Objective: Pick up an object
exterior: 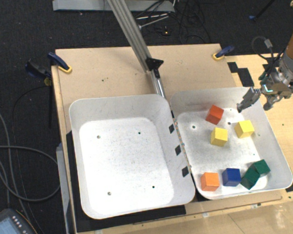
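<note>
Speckled white plastic bins (120, 111) on matt wood bench (107, 71).

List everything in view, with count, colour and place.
Bins: 2, white, side by side on the bench; left bin, right bin.
Orange cubes: 2, right bin; one at the back, one at the front.
Yellow cubes: 2, right bin, middle; and.
Blue cube: 1, right bin, front.
Green cubes: 2, right bin, front right corner, touching; and.
Clamps: 2, blue and yellow, bench back corners; and.
Gripper: 1, dark, open, over the right bin's back right edge.
</note>
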{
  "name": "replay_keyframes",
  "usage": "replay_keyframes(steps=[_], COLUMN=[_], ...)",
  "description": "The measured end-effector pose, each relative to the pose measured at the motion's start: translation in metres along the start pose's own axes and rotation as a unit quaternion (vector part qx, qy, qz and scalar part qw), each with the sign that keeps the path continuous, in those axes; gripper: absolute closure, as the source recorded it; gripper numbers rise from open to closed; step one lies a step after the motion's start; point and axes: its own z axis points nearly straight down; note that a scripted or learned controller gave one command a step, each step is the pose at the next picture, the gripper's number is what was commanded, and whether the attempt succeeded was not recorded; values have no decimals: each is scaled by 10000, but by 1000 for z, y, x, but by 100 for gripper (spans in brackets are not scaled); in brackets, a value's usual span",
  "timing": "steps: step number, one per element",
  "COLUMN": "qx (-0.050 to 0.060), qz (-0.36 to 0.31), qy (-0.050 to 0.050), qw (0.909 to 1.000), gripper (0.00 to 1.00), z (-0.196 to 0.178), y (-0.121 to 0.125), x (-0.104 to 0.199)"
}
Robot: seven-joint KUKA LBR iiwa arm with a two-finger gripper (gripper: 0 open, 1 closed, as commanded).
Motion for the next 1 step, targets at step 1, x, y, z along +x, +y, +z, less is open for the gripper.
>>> replay_keyframes(steps=[1], qx=[-19], qz=[-9], qy=[-7], qw=[10000], gripper=[0], z=[-2], y=[1], x=[0])
